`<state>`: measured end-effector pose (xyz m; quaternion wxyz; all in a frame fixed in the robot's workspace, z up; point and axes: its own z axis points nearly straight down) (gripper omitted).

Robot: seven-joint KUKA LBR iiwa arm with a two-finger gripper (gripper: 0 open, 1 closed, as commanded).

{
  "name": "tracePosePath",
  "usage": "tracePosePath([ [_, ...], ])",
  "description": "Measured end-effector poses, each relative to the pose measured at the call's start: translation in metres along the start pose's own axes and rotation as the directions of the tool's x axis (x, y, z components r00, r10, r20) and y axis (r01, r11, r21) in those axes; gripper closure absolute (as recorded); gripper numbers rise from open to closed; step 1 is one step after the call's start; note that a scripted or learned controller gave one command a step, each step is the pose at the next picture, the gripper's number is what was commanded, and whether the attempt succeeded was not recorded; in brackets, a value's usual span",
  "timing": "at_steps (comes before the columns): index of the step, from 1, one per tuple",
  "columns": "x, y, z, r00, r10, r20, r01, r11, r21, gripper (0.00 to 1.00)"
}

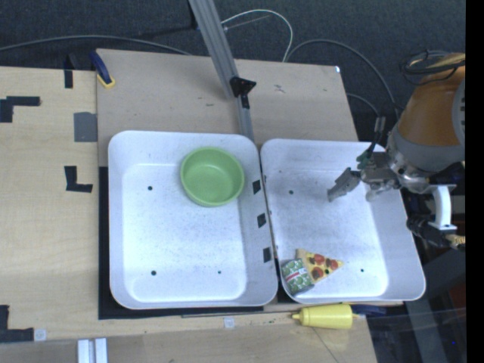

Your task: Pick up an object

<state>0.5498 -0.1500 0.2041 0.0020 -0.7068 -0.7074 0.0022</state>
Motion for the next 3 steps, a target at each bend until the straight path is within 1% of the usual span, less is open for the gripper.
tracePosePath([
  [2, 0.003, -0.015, 0.093, 1.0, 0.0, -0.001, 0.0, 1.0, 0.001, 0.0],
  [3, 0.004, -0.014, 0.081, 1.0, -0.001, -0.002, 0.001, 1.0, -0.002, 1.0],
])
